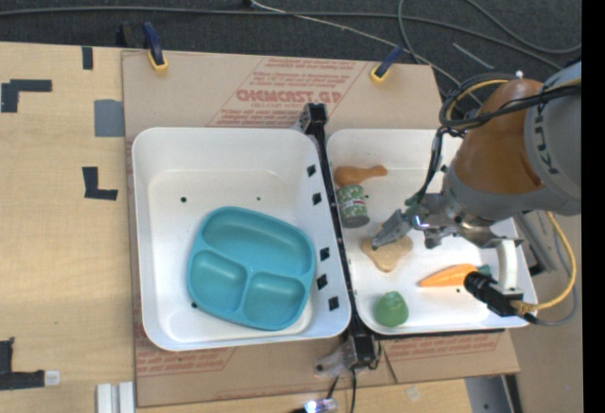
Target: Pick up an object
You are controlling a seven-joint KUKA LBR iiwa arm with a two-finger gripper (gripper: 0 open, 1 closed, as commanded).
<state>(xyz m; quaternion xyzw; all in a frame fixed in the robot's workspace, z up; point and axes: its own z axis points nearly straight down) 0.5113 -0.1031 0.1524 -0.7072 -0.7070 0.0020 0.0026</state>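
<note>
Clutter in the right bin (492, 321) is the main hazard. The gripper (389, 234) hangs low over the bin's middle, its dark metal tip directly above a tan, bread-like piece (388, 255), which looks like the likeliest object to be picked. Whether the fingers are spread or closed I cannot tell; the tip reads as one grey shape, and nothing is visibly held between them.

Close neighbours crowd that target. A small green-labelled can (354, 205) stands just beside the tip on the divider side, and a tan, drumstick-like toy (357, 174) lies beyond it toward the far wall. An orange carrot (448, 276) rests near the arm's wrist, and a green round object (390, 309) sits near the front wall. A descent slightly off line could knock the can over or push the bread piece aside rather than straddle it. The piece also looks flat and low, so the fingers may close above it or scrape the bin floor.

The arm's (506, 161) bulk covers the bin's right side, so anything lying there is hidden. The left bin (151, 213) holds a teal divided plate (250, 267), well apart from the gripper.
</note>
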